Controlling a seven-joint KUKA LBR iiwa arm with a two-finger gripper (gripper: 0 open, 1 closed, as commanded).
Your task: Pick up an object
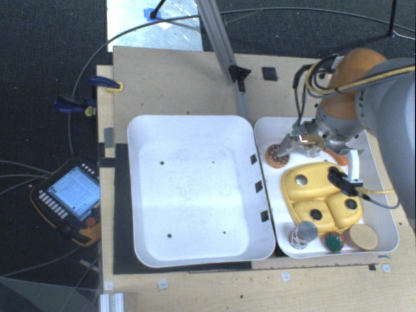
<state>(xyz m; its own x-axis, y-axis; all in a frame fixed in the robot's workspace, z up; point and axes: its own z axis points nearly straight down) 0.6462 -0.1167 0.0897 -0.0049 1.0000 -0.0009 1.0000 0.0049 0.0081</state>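
Near the front rim of the right white plastic bin (389, 244) lie a small can (301, 234), green ball (334, 242) and tan disc (364, 236). Behind them sits a yellow moulded toy (322, 195); beyond it, the gripper (294, 139) hovers over a brown sprinkled doughnut (278, 155), finger spacing unclear.

We see two shallow white bins side by side on bench: left bin (195, 194), right bin (390, 236). In right bin: large yellow moulded plastic toy (315, 194) at centre; small round brown-and-white speckled object (278, 155) behind it toward bin's left wall; along front wall, left to right, small silver-topped can (301, 234), green ball (333, 242), tan disc (364, 237). Handheld pendant with lit screen (70, 197) left of bench.
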